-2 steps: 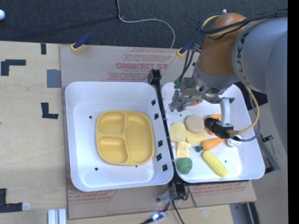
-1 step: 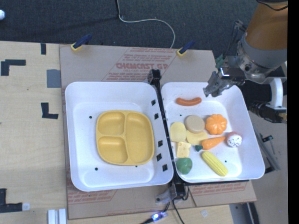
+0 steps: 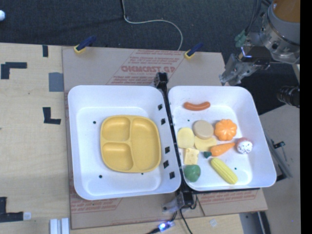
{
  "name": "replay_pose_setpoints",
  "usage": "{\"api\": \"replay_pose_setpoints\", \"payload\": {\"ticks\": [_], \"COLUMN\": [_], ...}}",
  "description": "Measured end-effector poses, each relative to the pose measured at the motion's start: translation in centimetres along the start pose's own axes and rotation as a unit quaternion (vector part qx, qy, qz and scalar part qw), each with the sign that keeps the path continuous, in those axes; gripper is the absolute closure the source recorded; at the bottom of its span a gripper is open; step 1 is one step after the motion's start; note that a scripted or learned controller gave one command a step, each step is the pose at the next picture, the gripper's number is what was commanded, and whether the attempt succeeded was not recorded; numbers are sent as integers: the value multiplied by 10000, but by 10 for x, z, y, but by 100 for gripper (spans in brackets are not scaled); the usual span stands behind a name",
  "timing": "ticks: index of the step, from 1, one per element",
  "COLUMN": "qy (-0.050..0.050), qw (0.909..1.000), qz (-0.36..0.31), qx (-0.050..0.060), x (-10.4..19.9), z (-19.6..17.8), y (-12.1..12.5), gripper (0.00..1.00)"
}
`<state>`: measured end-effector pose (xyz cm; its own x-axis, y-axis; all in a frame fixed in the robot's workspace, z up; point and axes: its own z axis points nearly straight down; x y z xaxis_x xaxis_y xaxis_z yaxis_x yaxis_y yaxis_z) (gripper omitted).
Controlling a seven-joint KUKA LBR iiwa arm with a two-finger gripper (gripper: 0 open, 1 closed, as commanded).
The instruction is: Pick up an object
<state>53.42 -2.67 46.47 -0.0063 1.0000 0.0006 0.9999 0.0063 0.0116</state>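
The right bin (image 3: pixel 253 111) holds several toy foods: a sausage (image 3: pixel 196 106), an orange pumpkin (image 3: pixel 225 129), a tan round disc (image 3: pixel 203 128), a carrot (image 3: pixel 222 149), a corn cob (image 3: pixel 224 170), a green vegetable (image 3: pixel 192 172), yellow cheese-like pieces (image 3: pixel 185 138) and a spotted white ball (image 3: pixel 244 146). My gripper (image 3: pixel 232 78) hangs above the bin's far right corner, outside its rim and clear of every object. Its fingers stand open with nothing between them.
The left bin (image 3: pixel 80 130) holds a yellow divided plate (image 3: pixel 130 143). A black hinge strip (image 3: pixel 168 130) runs between the bins. Both bins rest on a cardboard sheet (image 3: pixel 141 67) held by yellow-and-blue clamps (image 3: pixel 84 44). A white cable (image 3: pixel 156 23) lies behind.
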Motion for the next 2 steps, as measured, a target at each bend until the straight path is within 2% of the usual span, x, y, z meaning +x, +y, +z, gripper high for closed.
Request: {"api": "replay_pose_setpoints", "payload": {"ticks": [1, 2], "qy": [0, 13], "qw": [9999, 10000], "qz": [30, -37], "qx": [136, 32], "x": [17, 117], "z": [119, 48], "y": [-56, -50], "gripper": [100, 100]}}
